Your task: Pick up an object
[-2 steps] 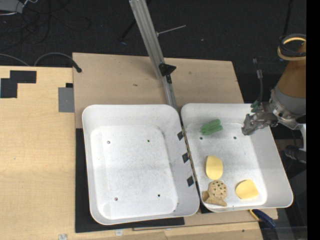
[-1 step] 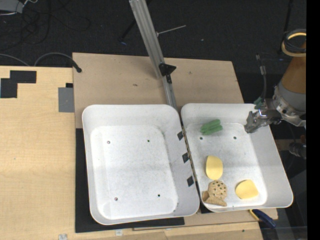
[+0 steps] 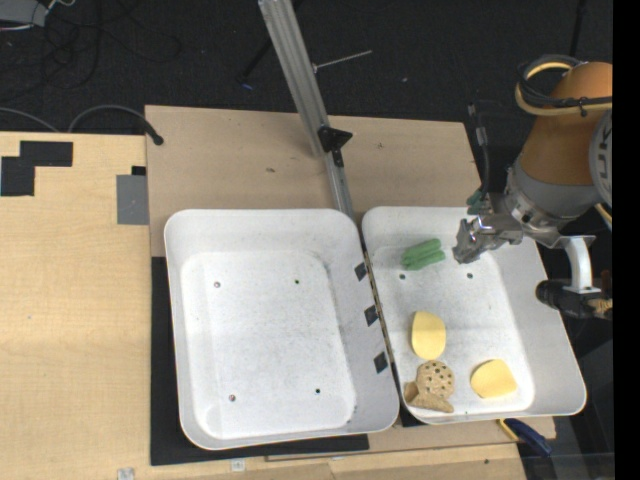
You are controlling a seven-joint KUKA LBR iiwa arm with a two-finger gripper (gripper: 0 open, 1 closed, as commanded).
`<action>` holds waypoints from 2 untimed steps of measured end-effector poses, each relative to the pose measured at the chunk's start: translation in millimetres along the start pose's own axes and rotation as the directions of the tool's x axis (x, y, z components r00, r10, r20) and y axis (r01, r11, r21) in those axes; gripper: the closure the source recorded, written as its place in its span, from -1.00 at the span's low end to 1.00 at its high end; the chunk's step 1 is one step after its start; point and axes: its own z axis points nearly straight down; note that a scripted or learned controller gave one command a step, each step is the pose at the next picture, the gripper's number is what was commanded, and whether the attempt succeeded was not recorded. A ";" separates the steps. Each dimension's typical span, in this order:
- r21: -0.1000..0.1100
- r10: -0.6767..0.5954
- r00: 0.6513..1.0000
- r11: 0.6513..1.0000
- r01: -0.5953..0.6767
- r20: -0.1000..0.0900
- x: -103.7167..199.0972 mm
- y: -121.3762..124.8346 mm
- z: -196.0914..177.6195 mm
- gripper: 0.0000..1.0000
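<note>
At the far left lies a pale wood-grain panel [image 3: 60,268] with a few dark cut-outs and a grey square near its right edge, and beside it the brown board of the desk [image 3: 230,163] runs under both bins. The left bin [image 3: 185,233] is a shallow white tray with rounded corners, its floor marked by a handful of small dark dots. A grey metal rail [image 3: 300,88] slants down from the top of the view toward the seam where the two bins meet, ending in a black bracket, and three small black clips sit along that seam. The right bin [image 3: 545,368] holds four things: a green ridged block [image 3: 423,255] lying tilted near its upper left, a pale yellow rounded piece [image 3: 428,335] near the middle of its left side, a tan dotted cookie-like piece [image 3: 433,384] just below that by the near left corner, and a yellow wedge-like piece [image 3: 493,378] to the right of the cookie, near the front rim. The tool [image 3: 470,243] hangs over the upper part of the right bin — just to the right of the green block, apart from it and with nothing seen between its fingers; whether it is spread or closed I cannot tell. Behind it the grey arm with its orange band [image 3: 560,138] reaches in from the right.
</note>
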 end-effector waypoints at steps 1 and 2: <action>-0.002 0.000 1.000 1.000 0.000 0.001 49.8 15.0 -5.6 1.00; 0.000 0.001 1.000 1.000 -0.001 0.001 91.9 17.4 -5.4 1.00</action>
